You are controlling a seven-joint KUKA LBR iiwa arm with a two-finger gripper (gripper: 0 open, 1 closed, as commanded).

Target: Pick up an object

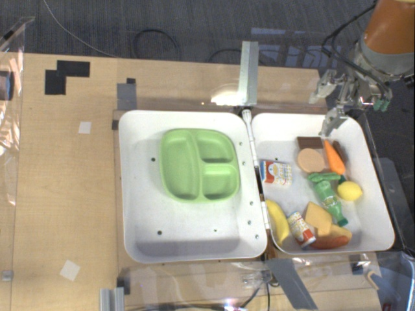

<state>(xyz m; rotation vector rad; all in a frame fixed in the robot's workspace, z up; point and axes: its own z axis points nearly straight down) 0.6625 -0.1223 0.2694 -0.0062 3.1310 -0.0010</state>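
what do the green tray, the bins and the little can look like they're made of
Green tray: likely moulded plastic, matte, with soft rounded compartments. Bins: white plastic by the look, smooth and slightly glossy, with a glare patch near the top edge. Can: probably metal or toy plastic under a printed label; too small to tell.

2 white bins [130, 173], 1 green divided plate [198, 164] in the left one. Right bin: 1 banana [279, 220], 1 lemon [349, 190], 1 carrot [334, 157], 1 green bottle [327, 196], 1 small can [301, 229], 1 carton [277, 172] (other pieces too jumbled to count).
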